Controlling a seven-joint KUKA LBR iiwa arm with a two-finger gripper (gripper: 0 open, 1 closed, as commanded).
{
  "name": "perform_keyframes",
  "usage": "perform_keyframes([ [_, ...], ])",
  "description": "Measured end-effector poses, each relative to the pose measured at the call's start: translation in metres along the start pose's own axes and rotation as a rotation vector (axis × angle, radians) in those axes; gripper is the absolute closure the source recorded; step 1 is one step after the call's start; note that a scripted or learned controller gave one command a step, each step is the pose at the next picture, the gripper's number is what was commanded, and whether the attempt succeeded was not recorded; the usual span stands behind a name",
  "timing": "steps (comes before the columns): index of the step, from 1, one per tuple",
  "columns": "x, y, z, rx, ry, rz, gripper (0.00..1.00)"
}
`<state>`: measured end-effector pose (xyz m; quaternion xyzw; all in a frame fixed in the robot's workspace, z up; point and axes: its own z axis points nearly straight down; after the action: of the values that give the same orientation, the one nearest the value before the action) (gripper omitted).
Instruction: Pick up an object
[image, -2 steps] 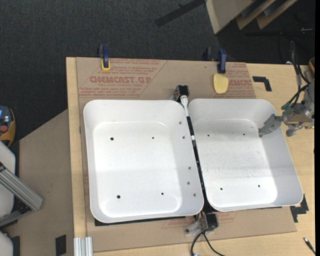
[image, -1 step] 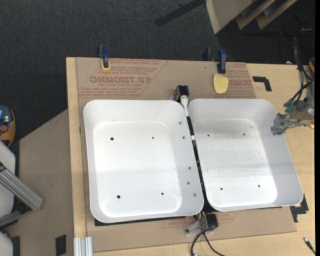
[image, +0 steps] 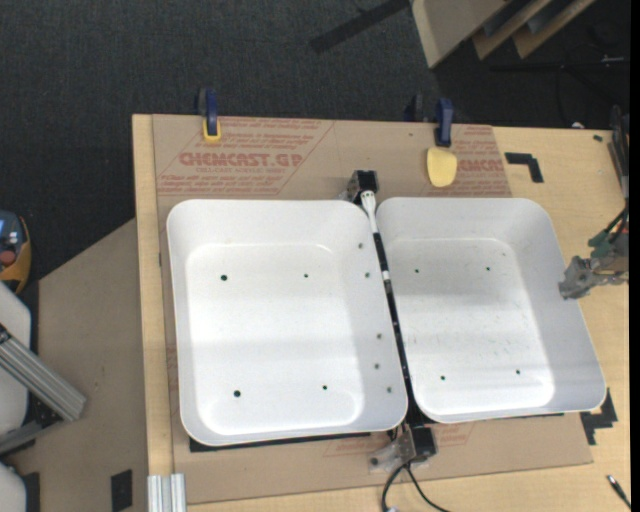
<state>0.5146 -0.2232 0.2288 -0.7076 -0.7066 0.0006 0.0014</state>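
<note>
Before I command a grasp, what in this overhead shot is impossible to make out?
- Claw: small and blurred at the camera view's right edge; open or shut cannot be told, nor whether it holds anything.
- Arm: cut off by the right edge.
- Yellow object behind the right bin: too small to identify.
- Item at the left edge: cropped, unidentifiable.

Two shallow white plastic bins, the left bin (image: 200, 300) and the right bin (image: 540, 300), are plain white, each dotted with a few small dark spots on its floor; the right one carries a faint grey smudging. The tan cardboard sheet (image: 290, 150) beneath them bears faded red lettering. Two blue clamps (image: 208, 102) sit at its far edge, the left with a yellow tip, and a pale yellow pad (image: 441, 166) below the right one. The surrounding floor (image: 100, 60) is dark charcoal
</note>
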Motion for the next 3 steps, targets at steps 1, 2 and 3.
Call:
perform_keyframes([
  [1, 0.130, -0.015, -0.039, -0.004, 0.003, -0.013, 1.00],
  [2, 0.152, -0.002, -0.210, -0.022, -0.003, -0.007, 1.00],
  [3, 0.186, 0.042, -0.108, -0.001, 0.000, -0.004, 1.00],
])
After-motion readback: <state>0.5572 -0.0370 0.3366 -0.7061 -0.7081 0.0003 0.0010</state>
